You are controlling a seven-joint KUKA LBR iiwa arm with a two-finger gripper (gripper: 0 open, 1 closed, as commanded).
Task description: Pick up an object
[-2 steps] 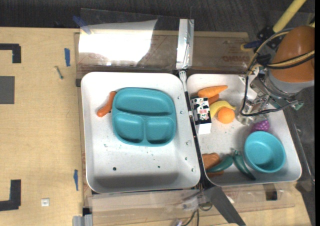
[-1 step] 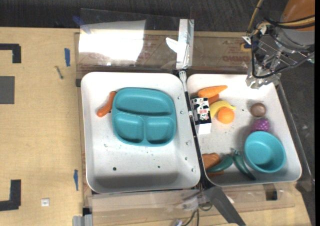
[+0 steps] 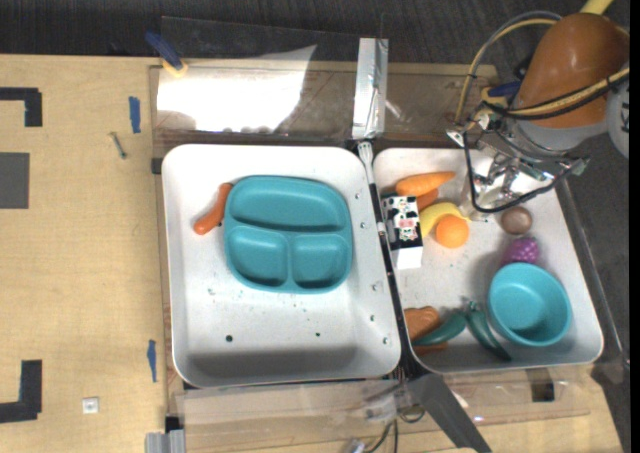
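In the right bin (image 3: 588, 271), the near edge carries a teal bowl (image 3: 530, 303) toward the near right corner, with a dark green piece (image 3: 478, 326) just beside it and a brown-orange item (image 3: 421, 321) at the near left corner, touching the green piece. Farther in, a purple object (image 3: 521, 251) lies just beyond the bowl, and a small brown ball (image 3: 516, 220) just beyond that. Along the bin's left wall stands a white carton with black spots (image 3: 403, 229); a yellow object (image 3: 437, 217) and an orange ball (image 3: 452, 231) lie touching each other just beside it. A carrot (image 3: 424, 183) rests near the far left corner.

The gripper (image 3: 497, 179) hangs over the far part of the right bin, between the carrot and the brown ball; whether the fingers are open or closed I cannot tell, as wires and metal parts blur together there.

In the left bin (image 3: 190, 321), a teal divided plate (image 3: 289, 231) lies in the middle, with an orange sausage-shaped item (image 3: 211, 211) touching its left rim.
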